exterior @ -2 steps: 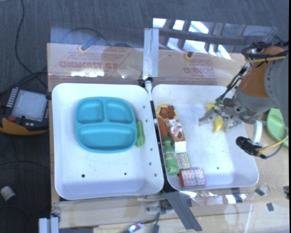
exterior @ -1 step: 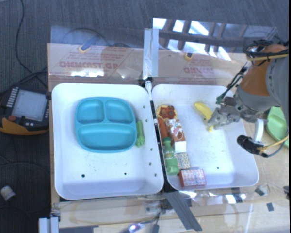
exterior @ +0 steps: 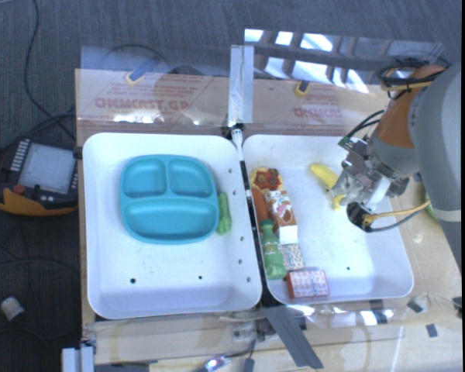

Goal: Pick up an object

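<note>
Arm: grey, with an orange band (exterior: 394, 122) above the wrist, entering from the right edge, where its bulk is cut off by the frame.
End effector (exterior: 349, 191): low over the right bin, near the upper right of its floor; whether it is open or closed cannot be told, since the wrist and cabling cover it from above.
Right bin (exterior: 372, 266): shallow, white; its far right wall is partly hidden under the arm.
Banana (exterior: 323, 175): small and yellow, on the right bin's floor just left of the end effector; its lower end meets the end effector's outline, and contact cannot be judged.
Row of items: a line along the right bin's left wall, packed too close to separate cleanly.
Red-orange piece (exterior: 266, 180): top of that row, its kind hard to make out.
White and red packet (exterior: 282, 208): just below, print unreadable.
Green item (exterior: 273, 260): lower in the row, shape unclear.
Red box (exterior: 307, 283): at the row's foot, near the bin's front wall.
Left bin (exterior: 170, 281): white, beside the right bin.
Blue tray (exterior: 169, 197): three compartments, lying flat in the left bin.
Green piece (exterior: 224, 214): slim, touching the tray's right edge.
Handheld pendant (exterior: 35, 178): on the floor at left, partly cut off.
Surface: mostly covered by the bins, with cardboard showing behind them.
</note>
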`<action>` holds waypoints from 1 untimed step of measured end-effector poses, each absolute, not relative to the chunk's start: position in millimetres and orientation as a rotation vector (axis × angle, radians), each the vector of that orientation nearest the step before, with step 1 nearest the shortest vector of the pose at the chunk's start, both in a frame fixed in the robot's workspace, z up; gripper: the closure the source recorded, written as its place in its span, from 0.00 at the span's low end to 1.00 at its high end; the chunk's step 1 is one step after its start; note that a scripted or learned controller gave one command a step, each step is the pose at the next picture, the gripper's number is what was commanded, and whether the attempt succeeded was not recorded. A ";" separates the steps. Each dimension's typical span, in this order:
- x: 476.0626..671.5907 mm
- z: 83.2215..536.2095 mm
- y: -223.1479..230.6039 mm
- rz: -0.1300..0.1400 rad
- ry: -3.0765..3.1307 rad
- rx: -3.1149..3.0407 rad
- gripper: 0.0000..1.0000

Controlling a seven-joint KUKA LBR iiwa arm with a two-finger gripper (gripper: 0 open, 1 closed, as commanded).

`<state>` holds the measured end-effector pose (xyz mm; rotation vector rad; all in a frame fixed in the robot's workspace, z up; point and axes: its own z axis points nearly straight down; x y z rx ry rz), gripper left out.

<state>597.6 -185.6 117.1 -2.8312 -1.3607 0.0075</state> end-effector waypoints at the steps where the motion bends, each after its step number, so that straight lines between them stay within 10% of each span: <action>1: 597.4 117.3 -186.2 0.009 -1.360 -2.833 0.00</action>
